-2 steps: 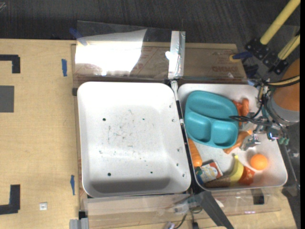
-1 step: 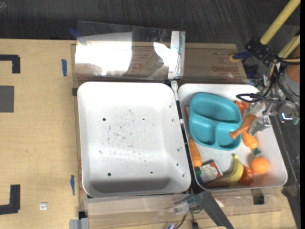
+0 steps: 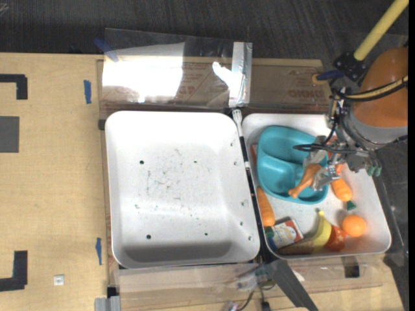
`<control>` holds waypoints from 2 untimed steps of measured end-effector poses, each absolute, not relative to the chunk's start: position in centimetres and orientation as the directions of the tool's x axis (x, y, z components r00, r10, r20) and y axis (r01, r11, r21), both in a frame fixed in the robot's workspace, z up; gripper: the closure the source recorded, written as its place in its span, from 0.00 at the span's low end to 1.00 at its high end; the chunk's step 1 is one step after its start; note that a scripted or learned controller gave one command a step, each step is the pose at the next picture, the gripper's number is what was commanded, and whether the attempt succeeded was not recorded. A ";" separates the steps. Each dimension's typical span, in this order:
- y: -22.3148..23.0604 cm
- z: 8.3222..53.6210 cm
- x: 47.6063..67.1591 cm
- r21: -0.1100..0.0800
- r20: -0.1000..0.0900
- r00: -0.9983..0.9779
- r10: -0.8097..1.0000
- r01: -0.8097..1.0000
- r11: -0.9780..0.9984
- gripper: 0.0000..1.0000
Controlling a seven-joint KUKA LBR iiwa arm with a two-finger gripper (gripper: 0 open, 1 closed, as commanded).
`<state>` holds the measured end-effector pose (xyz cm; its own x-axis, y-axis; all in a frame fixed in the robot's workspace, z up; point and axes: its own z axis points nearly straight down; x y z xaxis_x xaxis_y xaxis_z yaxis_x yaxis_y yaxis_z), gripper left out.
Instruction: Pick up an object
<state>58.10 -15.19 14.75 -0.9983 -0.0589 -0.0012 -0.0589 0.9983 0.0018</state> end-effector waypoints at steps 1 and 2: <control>-12.6 22.5 63.0 -0.004 -0.016 -0.989 -0.149 -0.149 0.989 1.00; -17.5 12.2 61.2 -0.013 -0.023 -0.936 -0.352 -0.351 0.936 1.00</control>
<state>61.17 -17.46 12.20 -0.9359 -0.3517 -0.0226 -0.3514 0.9361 -0.0132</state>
